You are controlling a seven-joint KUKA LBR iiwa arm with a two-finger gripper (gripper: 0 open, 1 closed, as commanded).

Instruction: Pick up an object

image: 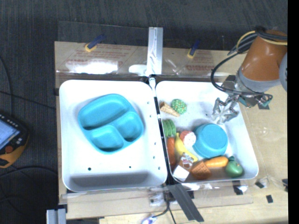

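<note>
- Blue round bowl (211,141) sits in the right bin (247,139), right of the frame's centre, with toy foods crowded around its left and lower sides.
- Among them: a green bumpy ball (178,106) and a cone (168,109) at upper left, a green vegetable (169,127), an orange carrot (216,162) and a green pepper (234,169) along the bottom.
- Metal jaws (224,110) hang just above the bowl's upper right rim, over bare bin floor; they look narrowly parted with nothing between them.
- Grey arm with an orange band (264,55) enters from the upper right.
- Left bin (74,171) holds a blue divided tray (111,121).
- Both bins rest on the bench (271,139).
</note>
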